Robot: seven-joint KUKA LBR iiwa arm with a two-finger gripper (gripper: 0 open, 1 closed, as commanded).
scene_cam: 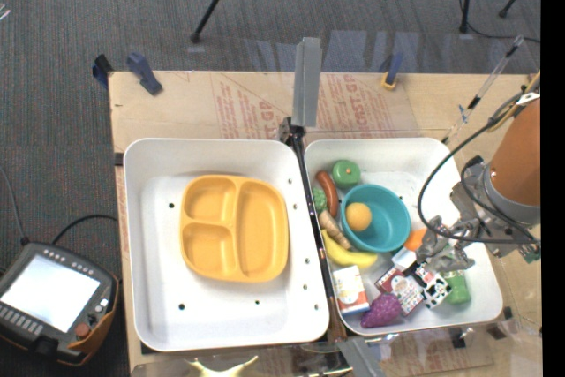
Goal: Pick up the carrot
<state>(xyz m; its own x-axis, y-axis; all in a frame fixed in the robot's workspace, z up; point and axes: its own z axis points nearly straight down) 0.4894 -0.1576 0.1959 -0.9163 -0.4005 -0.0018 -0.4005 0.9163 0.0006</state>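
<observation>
Carrot [415, 238], as far as one can judge, is the small orange piece showing just beside the teal bowl [376, 218], on the side of the bowl toward the arm, in the right-hand bin [393, 147]. Most of it is hidden, so the identification is a judgement and not a certainty. It lies in the bin, not lifted.

The tool [446, 253] hangs low over the bin, near the bowl and just past the orange piece, above the clutter of small toys. Whether it is wide or narrow cannot be told from this slanted view, since the wrist and cables crowd over it. Nothing can be seen clamped in it.

Around the bowl the bin is crowded. An orange ball [358, 214] sits inside the bowl. A green apple [345, 172] lies beyond the bowl, a red sausage [327, 188] and a banana [347, 252] lie on the side of the bowl away from the arm, and a purple bunch of grapes [382, 311] lies nearer the camera. The yellow divided plate [235, 227] sits well apart from the bowl, in the other bin.

The pick looks not yet done: the approach seems close, while closing on the carrot and lifting it clear remain. The bowl's rim crowds the carrot, which may hinder a clean grasp.
</observation>
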